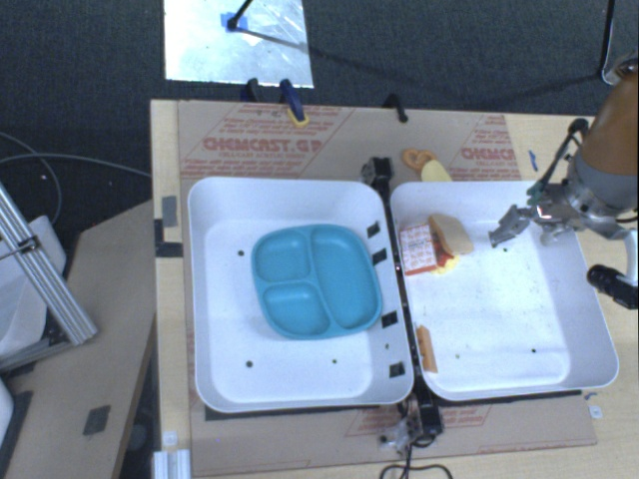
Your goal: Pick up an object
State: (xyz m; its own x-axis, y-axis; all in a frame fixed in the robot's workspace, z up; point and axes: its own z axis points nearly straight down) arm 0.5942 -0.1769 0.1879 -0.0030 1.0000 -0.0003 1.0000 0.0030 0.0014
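In the right bin point(519, 367), a red and white packet point(418, 248) lies against the left wall. A pale yellow block point(451, 236) rests partly on the packet's right side. A thin orange stick point(426, 348) lies lower down along the same wall. My gripper point(519, 226) hangs over the upper right part of this bin, to the right of the yellow block and apart from it. Nothing shows in its grasp. The grey arm point(604, 173) comes in from the right edge.
The left bin point(220, 367) holds a blue divided plate point(317, 279). Behind the bins, a yellow piece point(435, 172) and an orange ring-like piece point(417, 157) lie on the cardboard. A black part point(611, 282) juts over the right bin's right rim.
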